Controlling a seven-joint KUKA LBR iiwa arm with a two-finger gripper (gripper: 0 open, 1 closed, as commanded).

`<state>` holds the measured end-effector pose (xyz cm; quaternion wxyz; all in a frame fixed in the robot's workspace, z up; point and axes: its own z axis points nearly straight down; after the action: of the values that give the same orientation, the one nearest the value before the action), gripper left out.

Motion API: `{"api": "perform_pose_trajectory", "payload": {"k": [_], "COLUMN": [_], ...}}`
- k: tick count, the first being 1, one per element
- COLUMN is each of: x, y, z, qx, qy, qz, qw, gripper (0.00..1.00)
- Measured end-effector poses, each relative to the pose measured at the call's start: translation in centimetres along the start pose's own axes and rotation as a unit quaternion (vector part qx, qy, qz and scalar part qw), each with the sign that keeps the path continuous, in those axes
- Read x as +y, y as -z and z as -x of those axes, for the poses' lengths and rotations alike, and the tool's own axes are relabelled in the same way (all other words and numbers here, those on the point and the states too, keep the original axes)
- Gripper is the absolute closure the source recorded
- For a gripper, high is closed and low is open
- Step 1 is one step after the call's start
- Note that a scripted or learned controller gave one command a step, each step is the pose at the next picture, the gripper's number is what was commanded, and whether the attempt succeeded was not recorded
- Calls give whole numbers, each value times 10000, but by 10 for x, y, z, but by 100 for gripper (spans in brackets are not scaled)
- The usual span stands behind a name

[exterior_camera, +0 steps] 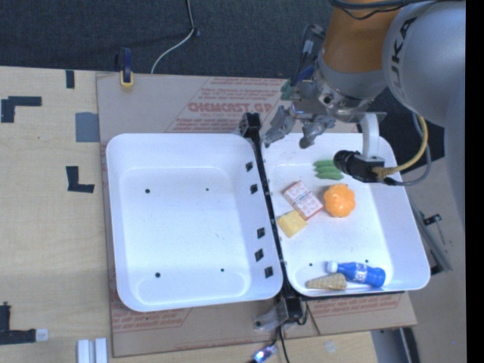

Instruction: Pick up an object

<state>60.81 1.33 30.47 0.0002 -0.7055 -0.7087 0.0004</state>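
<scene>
My gripper (293, 130) hangs above the back left corner of the right bin (401, 225), its two fingers spread open with nothing between them. Below and in front of it lie a red and white packet (301, 199), a yellow block (291, 223) and an orange ball (339, 200). A green item (327, 169) sits near the back, just right of the gripper. At the front of the bin rest a blue and white bottle (358, 272) and a tan cone-shaped piece (327, 281).
The left bin (125, 225) adjoins the right one along a black divider strip (261, 195). A black cylinder with a yellow cable (363, 166) juts over the right bin's back right. Cardboard lies under both bins.
</scene>
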Motion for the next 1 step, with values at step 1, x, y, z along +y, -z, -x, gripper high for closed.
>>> {"api": "perform_pose_trajectory", "payload": {"k": [1], "x": [-48], "y": [-4], "z": [-1], "qx": [-1], "qy": [-23], "qz": [-17], "qw": [10000], "gripper": [100]}}
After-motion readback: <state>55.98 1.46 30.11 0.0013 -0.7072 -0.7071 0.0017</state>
